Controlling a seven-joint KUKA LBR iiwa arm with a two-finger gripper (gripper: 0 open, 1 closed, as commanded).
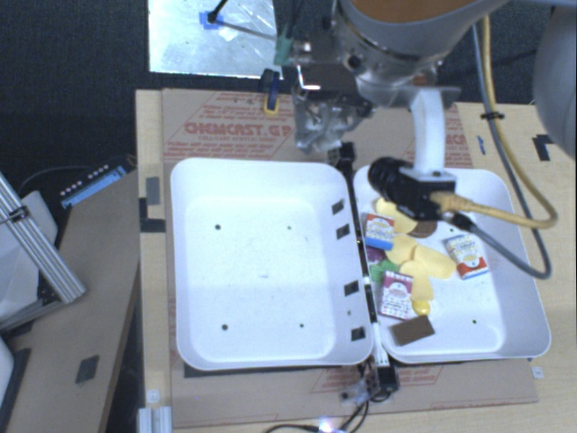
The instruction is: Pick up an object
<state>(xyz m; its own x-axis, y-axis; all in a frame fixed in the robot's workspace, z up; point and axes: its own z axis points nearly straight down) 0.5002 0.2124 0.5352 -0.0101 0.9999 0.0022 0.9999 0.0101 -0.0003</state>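
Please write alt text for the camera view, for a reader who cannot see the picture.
A grey robot arm reaches in over two shallow white plastic bins side by side on a bench. The right bin holds a cluster of small things: yellow pieces, a maroon packet, a red-and-white carton and a brown block. The left bin adjoins it.

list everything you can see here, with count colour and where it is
bins: 2, white, side by side on the bench
small box: 1, blue, red and white, right bin near the divider
small carton: 1, red and white, right bin, right of the pile
packet: 1, dark red and white, right bin, front of the pile
yellow pieces: a few, yellow, middle of the pile
brown block: 1, brown, right bin, front
foil sheet: 1, silver, behind the bench
arm: 1, grey with an orange band, above the back edge of the bins
gripper: 1, metal, above the bench behind the bins
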